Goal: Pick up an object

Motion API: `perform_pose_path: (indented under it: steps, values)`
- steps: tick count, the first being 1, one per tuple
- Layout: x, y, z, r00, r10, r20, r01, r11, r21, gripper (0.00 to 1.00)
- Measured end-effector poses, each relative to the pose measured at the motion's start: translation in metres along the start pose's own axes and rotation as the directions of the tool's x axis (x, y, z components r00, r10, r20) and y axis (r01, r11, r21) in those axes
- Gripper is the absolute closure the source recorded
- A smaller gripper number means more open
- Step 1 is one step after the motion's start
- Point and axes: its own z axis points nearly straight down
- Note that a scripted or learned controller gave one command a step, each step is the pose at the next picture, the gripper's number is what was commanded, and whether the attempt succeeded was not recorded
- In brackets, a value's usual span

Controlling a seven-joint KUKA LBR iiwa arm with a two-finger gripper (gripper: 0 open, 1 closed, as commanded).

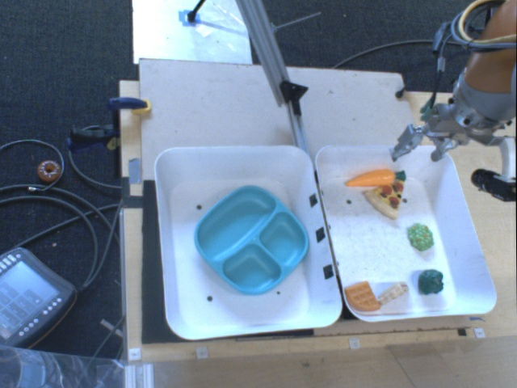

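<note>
In the right bin (464, 217) lie several toy foods. An orange carrot (370, 179) rests near the far edge, with a pizza slice (388, 200) right beside it. A light green ball (419, 237) and a dark green broccoli piece (430, 281) sit toward the right wall. An orange waffle piece (362, 297) and a beige stick (394, 292) lie at the near edge. My gripper (422, 146) hovers over the bin's far rim, just up and right of the carrot. Its fingers are open with nothing between them.
The left bin (182, 217) holds a blue divided plate (252, 239). A slanted metal pole (266, 43) crosses the bench behind the bins. Cables, a pendant (28, 293) and a small doughnut (49, 170) lie on the floor to the left.
</note>
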Motion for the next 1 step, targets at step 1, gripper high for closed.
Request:
perform_pose_path:
  steps: [1]
  values:
    - [-0.0002, -0.0001, -0.0001, 1.000, -0.001, 0.000, 0.001, 1.000, 0.001, 0.00]
